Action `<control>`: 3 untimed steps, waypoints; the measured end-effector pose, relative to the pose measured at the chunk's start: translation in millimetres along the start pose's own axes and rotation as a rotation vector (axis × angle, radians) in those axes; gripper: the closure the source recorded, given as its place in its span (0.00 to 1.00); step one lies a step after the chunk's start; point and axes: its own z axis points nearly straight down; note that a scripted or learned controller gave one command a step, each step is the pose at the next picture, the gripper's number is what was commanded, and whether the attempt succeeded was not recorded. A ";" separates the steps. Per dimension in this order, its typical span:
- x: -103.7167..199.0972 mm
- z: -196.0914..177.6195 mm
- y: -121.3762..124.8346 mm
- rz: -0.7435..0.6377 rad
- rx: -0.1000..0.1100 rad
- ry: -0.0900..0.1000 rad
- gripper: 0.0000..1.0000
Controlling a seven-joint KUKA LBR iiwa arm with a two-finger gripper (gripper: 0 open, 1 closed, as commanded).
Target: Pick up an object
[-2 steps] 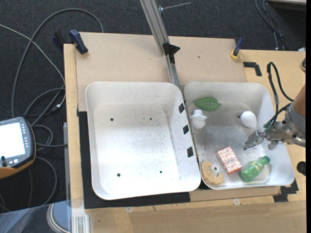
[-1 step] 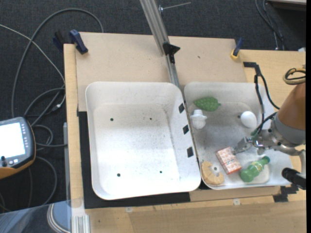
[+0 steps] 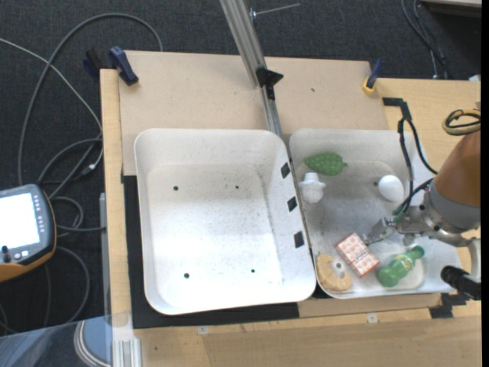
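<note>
**Gripper low in right bin, next to box, nothing visibly held**

We see the gripper (image 3: 380, 230) down in the right bin (image 3: 344, 134), its tip just beside the box (image 3: 357, 254). Whether it is open or closed, we cannot tell; nothing shows in its grasp.

The box is likely the target. It lies near the bin's front edge, between the disc (image 3: 334, 273) and the bottle (image 3: 399, 267).

Risks, as we judge them:
- The box sits tilted and packed in, so a closing grip may clip a corner and skid it into the disc.
- The bottle lies close under the wrist, so a descent could knock or roll it.
- The front wall is close and leaves little room.

Elsewhere, the ball (image 3: 390, 186), leaf (image 3: 326, 162) and white piece (image 3: 312, 186) sit farther back, well apart from the gripper. The left bin (image 3: 145, 140) is alongside.
</note>
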 end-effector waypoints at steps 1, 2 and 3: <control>0.0 -11.3 0.8 -0.001 -0.003 -0.001 1.00; -0.4 -54.5 4.2 -0.002 -0.008 -0.005 1.00; -9.1 -101.8 4.6 -0.002 -0.009 -0.006 1.00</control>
